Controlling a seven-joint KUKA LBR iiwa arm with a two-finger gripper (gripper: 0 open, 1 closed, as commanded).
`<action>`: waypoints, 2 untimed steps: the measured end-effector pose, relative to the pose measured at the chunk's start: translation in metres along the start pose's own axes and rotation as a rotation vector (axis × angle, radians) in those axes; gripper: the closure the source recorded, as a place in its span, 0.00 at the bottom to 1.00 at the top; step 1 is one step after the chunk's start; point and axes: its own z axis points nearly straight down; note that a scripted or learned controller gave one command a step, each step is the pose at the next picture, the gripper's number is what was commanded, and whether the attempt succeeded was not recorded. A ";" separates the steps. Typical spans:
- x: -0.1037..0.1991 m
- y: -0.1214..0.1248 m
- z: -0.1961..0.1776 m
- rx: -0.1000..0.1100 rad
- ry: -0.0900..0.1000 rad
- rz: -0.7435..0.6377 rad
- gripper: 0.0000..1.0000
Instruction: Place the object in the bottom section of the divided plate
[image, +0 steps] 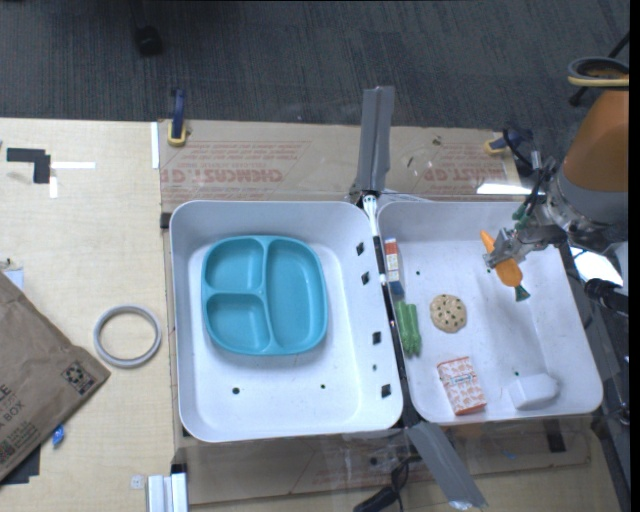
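Apparently the gripper (508, 258) hangs above the right bin (560, 340), and a small carrot (512, 275), orange with a green tip, sits between its fingers, which look pinched on the carrot's upper part. It reads as lifted clear of the bin floor, though that is hard to confirm. It looks like a toy: light, stiff and smooth, so it may slip or swing; a hold nearer the middle would be steadier. The plate (266, 295) lies in the left bin (280, 400), well apart, its 3 sections bare. A cookie (448, 312) lies below the gripper.
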 end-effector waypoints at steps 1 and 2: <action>0.000 0.000 0.000 0.000 0.000 0.000 0.00; 0.095 0.047 -0.025 -0.002 0.001 0.004 0.00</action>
